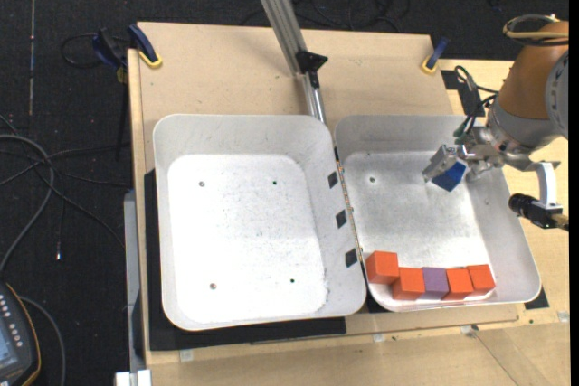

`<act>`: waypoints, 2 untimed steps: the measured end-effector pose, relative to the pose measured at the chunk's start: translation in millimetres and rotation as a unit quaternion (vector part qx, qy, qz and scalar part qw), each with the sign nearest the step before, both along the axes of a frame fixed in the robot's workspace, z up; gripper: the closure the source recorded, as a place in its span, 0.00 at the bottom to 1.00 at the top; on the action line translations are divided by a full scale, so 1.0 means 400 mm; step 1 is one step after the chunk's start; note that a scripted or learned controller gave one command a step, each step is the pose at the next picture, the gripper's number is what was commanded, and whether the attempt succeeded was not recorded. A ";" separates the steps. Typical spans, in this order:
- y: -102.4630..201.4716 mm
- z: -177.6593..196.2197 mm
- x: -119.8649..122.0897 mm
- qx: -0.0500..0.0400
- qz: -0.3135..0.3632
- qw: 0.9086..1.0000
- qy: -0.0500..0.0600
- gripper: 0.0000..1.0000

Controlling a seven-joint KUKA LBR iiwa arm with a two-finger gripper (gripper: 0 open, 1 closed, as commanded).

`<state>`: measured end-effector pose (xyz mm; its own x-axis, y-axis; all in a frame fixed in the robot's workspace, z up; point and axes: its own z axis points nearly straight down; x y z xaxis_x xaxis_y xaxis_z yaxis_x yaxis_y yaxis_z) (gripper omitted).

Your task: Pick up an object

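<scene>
My gripper [448,168] reaches in from the right over the upper right part of the right bin [398,149]. A small blue block [450,179] sits between its grey fingers [439,163], and the gripper is shut on it. The block appears lifted a little off the bin floor. Along the bin's front edge lies a row of blocks: an orange block [382,266] at the left, then another orange one [410,282], a purple block [435,281], and two more orange blocks [460,281] at the right end.
The left bin [240,140] lies beside the right one on the wooden bench [226,68]. A slanted metal pole [276,4] comes down from the top to the gap between the bins. Clamps [145,50] grip the bench's back corners.
</scene>
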<state>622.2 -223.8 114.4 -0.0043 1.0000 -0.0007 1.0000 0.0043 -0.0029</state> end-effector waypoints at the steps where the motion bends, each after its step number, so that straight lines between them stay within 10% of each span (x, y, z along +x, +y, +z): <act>1: 0.026 -0.050 0.107 0.000 0.000 1.000 -0.003 0.00; 2: 0.023 -0.047 0.105 -0.001 0.000 1.000 -0.002 0.00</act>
<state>664.0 -214.8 95.7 -0.0033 1.0000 -0.0019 1.0000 0.0033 0.0016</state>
